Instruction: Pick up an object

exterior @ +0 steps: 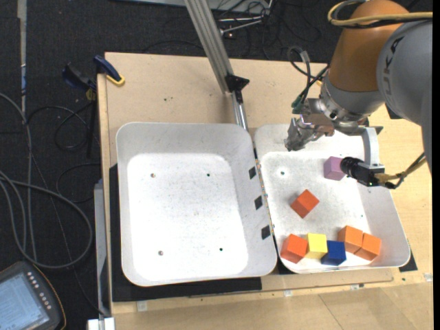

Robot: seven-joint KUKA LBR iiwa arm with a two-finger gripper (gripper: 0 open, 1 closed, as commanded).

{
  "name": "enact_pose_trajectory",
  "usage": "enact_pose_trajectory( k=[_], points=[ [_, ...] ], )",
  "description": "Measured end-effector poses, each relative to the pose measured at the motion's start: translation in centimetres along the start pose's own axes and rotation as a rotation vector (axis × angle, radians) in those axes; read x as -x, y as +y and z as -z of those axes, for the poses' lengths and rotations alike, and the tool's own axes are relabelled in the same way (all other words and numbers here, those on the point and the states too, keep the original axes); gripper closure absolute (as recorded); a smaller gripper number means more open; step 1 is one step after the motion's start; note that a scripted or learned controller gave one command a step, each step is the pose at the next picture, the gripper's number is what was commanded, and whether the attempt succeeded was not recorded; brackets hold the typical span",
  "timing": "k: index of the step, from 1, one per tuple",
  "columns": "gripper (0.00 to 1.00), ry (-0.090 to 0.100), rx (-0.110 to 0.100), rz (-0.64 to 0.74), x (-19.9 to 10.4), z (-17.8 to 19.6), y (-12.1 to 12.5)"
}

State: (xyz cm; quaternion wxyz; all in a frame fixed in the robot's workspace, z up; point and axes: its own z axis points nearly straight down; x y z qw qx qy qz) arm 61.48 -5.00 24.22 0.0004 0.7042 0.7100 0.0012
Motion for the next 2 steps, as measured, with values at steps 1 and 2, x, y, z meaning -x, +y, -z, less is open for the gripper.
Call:
enact_pose_trajectory(
  k=[1, 2],
  points=[
    [1.00, 0.000, -0.001, 0.000, -5.6, -1.2, 1.3],
    [1.00, 0.001, 0.000, 0.000, -11.0, -0.1, 1.7]
  ],
)
